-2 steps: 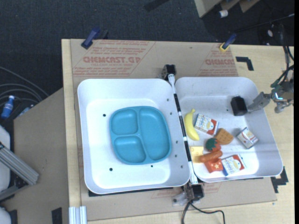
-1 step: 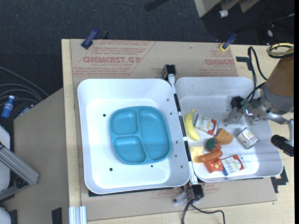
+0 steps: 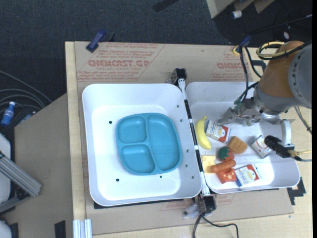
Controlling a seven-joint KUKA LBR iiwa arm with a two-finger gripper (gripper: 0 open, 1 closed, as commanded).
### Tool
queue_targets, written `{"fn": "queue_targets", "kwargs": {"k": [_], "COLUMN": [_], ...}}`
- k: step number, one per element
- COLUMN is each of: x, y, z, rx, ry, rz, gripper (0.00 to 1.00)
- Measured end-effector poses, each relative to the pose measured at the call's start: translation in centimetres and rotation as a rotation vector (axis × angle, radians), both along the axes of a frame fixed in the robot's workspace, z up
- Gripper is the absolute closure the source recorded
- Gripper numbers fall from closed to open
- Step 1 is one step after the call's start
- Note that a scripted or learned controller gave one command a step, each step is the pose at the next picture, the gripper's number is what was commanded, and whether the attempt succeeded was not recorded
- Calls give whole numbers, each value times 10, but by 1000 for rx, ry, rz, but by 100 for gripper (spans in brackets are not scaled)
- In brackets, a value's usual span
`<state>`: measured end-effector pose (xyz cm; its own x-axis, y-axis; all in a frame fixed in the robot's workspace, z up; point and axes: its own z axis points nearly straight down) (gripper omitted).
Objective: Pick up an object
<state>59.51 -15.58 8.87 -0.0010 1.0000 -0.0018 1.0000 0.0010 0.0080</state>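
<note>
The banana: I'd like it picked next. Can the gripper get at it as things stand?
Probably yes. The banana lies uncovered by the right bin's left wall; the gripper is close, though the small carton beside it crowds one side.

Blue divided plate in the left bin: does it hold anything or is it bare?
Bare. The blue divided plate shows nothing in its three compartments.

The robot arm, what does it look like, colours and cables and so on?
The arm is bulky, rounded and grey, with a wide orange band above the wrist. Thin dark cables loop beside it. Its claw is a small grey metal piece at the tip.
</note>
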Motion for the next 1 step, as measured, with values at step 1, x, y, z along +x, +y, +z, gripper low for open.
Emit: {"fn": "queue_targets", "kwargs": {"k": [1], "x": [71], "y": [47], "z": [-4], "rx": [2], "ry": [7], "rz": [1], "gripper": [0]}}
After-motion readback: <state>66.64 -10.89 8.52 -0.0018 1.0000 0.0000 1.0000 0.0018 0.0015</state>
